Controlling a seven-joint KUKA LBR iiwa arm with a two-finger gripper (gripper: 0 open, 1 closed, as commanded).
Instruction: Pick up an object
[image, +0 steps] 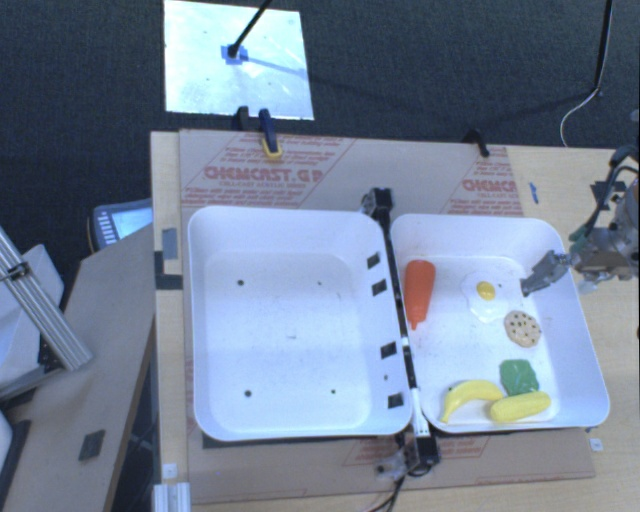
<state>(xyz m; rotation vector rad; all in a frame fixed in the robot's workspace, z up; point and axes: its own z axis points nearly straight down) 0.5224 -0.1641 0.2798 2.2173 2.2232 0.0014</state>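
Note:
The right bin (455, 250) holds several toy foods. An orange carrot (418, 292) lies by its left wall and a fried egg (484, 295) sits near the middle. Below the egg is a round cookie (521, 328). A green leafy piece (518, 376), a banana (468, 397) and a yellow oblong piece (520, 406) lie along the front. My gripper (556, 274) hangs over the bin's right rim, to the right of the egg and above the cookie, and I see nothing held in it.
The left bin (290, 330) sits beside the right one, with black clips (380, 288) along the shared wall. A cardboard sheet (300, 170) lies under both bins. A shiny metal plate (238, 60) lies at the back.

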